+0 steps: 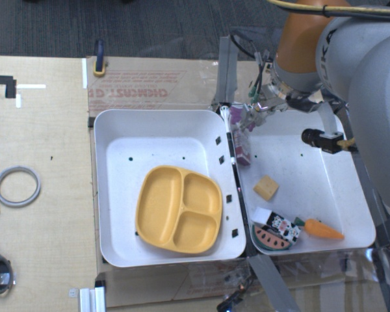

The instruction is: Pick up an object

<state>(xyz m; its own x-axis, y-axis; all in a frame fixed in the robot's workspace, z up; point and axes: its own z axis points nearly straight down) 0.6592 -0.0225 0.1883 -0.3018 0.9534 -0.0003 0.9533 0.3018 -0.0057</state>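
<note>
The arm reaches in from the right, and its hand point(250, 117) sits at the upper left corner of the right bin point(351, 194), close to the wall that divides the two bins. Whether the hand is apart or together cannot be told; the metal parts there blur into each other, and a pinkish-purple thing point(242, 149) lies just below it against the dividing wall, too unclear to say if they touch.

Several small things lie in the right bin. A tan cube point(266, 188), like a block of cheese or sponge with soft corners, rests near the middle left of the floor, apart from everything else. At the bin's lower edge a watermelon slice point(272, 239), red with a green rind and dark seeds, lies flat. Just beside it sits a small white card point(283, 225) with dark and coloured marks. To the right of that lies a carrot point(322, 229), orange with a green stub, pointing toward the right wall.

The left bin point(117, 194) holds a yellow divided plate point(179, 208) with three compartments, lying flat near the bin's lower middle.

On the worktop point(39, 129) to the left rests a grey ring point(16, 186).
</note>
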